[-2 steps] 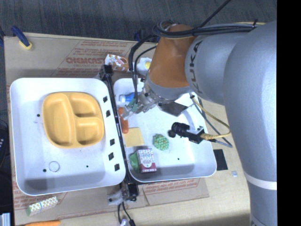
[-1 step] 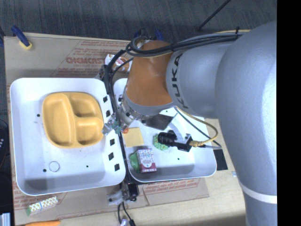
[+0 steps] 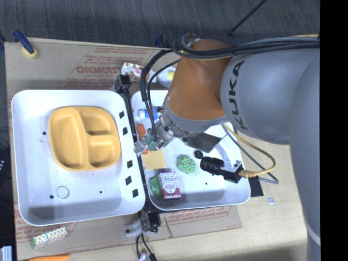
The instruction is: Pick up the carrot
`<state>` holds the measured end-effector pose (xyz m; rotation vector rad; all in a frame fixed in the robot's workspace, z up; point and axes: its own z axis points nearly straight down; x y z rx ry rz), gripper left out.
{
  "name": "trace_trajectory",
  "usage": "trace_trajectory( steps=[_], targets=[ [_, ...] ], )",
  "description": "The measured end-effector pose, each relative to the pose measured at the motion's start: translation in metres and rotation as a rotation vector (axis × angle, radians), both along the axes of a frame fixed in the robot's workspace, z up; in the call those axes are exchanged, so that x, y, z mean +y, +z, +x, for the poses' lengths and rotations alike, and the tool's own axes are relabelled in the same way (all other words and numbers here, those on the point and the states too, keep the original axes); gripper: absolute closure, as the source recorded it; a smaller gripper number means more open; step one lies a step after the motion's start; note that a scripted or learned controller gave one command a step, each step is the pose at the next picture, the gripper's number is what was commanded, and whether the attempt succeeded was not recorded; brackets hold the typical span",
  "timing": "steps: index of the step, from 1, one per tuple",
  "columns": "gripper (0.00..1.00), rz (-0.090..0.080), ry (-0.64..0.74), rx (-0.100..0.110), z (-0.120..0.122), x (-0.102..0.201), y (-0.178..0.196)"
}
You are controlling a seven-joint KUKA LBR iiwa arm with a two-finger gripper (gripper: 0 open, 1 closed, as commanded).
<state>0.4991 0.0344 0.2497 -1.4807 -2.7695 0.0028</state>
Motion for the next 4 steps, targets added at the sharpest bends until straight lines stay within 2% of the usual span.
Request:
trace_trajectory(
  steps=[1,2,3,4],
  targets=[
    [1.0,0.0,-0.1,-0.002,-0.009,-0.076,0.04],
    [1.0,0.001,0.048,0.003,-0.023,-0.012,-0.05],
    [1.0,0.001,0.085,-0.002,0.081,-0.031,0.028],
    [1.0,0.001,0.083,0.005,0.0,0.01,-0.047]
  ],
)
